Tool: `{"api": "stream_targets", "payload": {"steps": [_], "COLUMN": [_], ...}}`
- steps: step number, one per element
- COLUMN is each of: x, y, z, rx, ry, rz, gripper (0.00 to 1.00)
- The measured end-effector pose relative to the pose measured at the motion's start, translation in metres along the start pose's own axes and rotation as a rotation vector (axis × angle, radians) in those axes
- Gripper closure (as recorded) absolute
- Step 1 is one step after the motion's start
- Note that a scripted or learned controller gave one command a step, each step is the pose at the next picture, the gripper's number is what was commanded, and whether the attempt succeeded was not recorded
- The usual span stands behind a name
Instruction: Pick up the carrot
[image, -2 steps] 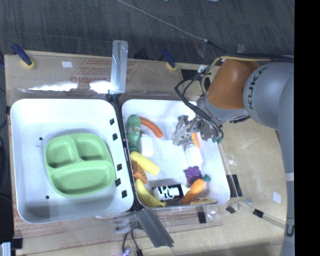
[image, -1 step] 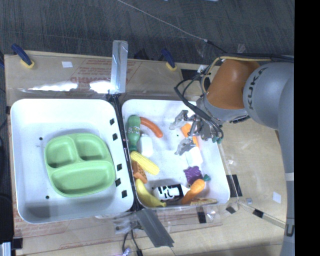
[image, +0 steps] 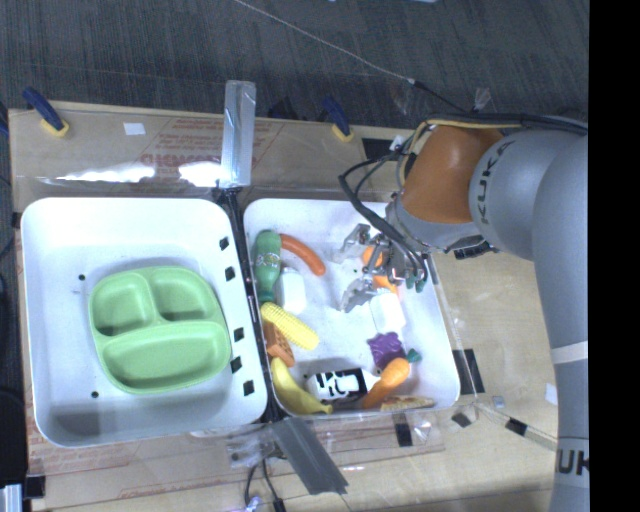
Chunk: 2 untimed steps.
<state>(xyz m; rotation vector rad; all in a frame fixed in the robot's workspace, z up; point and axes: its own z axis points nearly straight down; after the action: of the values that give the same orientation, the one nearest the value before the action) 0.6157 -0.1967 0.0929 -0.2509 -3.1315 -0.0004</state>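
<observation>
The carrot (image: 392, 377), orange with a green tuft at its top, lies near the front right corner of the right bin (image: 440, 330), just below a purple toy (image: 385, 348). My gripper (image: 353, 268) hovers over the middle of that bin, up and left of the carrot and apart from it. Its two fingers (image: 355, 296) are spread, pointing left, with white bin floor between the tips. Small orange patches (image: 378, 262) show close to the palm; I cannot tell what they are.
A long orange piece (image: 302, 254) and a green vegetable (image: 266, 262) lie at the bin's back left. Corn (image: 289, 324), a banana (image: 293, 392) and a black-and-white box (image: 338, 382) crowd the front left. The left bin (image: 40, 300) holds a green divided plate (image: 158, 330).
</observation>
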Motion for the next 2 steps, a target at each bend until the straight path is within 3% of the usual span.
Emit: {"api": "stream_targets", "payload": {"steps": [1,2], "x": [-0.002,-0.003], "y": [0.001,0.003], "z": [-0.012,-0.023], "rx": [0.000,0.001], "ry": [-0.004,-0.008], "rz": [-0.006,-0.012], "gripper": [1.00,1.00]}}
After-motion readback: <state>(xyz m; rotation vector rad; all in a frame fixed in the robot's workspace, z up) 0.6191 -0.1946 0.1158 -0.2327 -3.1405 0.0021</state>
